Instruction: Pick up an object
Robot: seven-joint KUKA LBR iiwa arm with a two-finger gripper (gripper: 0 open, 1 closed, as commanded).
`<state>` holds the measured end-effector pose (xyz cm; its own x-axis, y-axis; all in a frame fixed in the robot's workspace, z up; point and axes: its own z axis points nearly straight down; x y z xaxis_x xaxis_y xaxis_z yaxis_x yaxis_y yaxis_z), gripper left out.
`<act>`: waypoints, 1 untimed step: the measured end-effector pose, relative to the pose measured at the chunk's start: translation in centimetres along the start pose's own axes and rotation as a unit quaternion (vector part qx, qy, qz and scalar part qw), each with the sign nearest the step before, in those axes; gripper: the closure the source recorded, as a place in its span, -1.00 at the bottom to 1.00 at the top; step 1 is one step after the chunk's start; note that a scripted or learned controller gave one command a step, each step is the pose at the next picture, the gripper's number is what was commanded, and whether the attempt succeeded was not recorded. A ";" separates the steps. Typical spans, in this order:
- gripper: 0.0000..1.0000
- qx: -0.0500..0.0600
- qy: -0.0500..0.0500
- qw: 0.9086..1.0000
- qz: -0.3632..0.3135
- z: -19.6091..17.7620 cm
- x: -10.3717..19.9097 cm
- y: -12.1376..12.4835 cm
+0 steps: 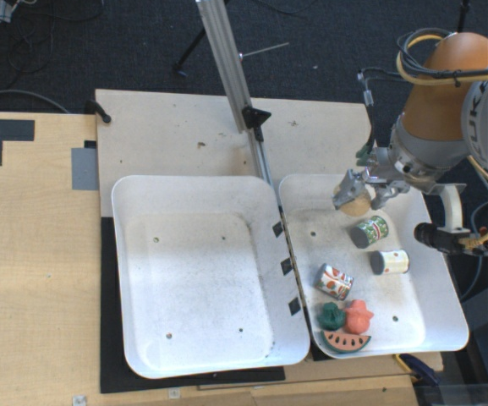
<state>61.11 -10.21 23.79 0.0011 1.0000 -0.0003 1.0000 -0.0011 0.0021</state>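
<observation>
My gripper [364,194] hangs over the back of the right bin [430,311], reaching in from the right. A small tan object [358,205] sits between its two grey fingers, and they are shut on it. Just below it lies a green-labelled can [370,230] on its side. Further forward are a grey and white cylinder [390,262], a red and white can [335,282], a green toy [332,315], a red toy [359,316] and a watermelon slice [346,342].
The left bin [142,227] lies beside the right one, with a dark divider rail [286,265] between them. A slanted aluminium bar [231,66] rises behind the bins. A black fixture [446,238] stands at the right bin's right edge.
</observation>
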 end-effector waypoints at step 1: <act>1.00 0.003 0.001 1.000 -0.002 -0.2 5.1 -0.9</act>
<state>60.24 -5.15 23.98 -0.0034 1.0000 0.0021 1.0000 0.0034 -0.0039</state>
